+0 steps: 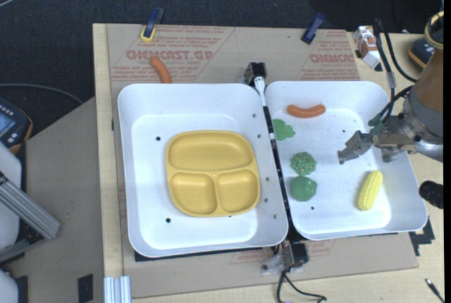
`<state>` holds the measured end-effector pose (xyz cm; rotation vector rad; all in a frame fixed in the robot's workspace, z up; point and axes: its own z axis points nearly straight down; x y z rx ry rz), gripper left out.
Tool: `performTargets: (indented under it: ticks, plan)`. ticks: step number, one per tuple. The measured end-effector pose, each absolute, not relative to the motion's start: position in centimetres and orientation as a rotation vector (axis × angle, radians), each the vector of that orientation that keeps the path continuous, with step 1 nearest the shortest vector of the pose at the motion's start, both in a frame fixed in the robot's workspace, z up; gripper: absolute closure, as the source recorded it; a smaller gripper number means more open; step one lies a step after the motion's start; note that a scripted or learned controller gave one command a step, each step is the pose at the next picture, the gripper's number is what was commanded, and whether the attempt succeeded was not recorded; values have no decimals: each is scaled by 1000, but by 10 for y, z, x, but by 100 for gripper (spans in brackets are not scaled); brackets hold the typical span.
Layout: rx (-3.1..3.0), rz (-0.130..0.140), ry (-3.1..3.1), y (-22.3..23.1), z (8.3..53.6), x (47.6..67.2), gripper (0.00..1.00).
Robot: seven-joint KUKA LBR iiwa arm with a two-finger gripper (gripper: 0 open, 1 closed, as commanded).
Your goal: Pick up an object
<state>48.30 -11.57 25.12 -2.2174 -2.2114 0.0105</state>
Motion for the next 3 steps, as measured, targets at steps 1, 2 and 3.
performTargets:
  ticks: [1,2,3]
  plan:
    - [-2221,0,-2221,-115,256,485,0]
    - [-2218,5,-2216,-117,205,494,0]
    - [-2217,5,-2216,-116,162,497,0]
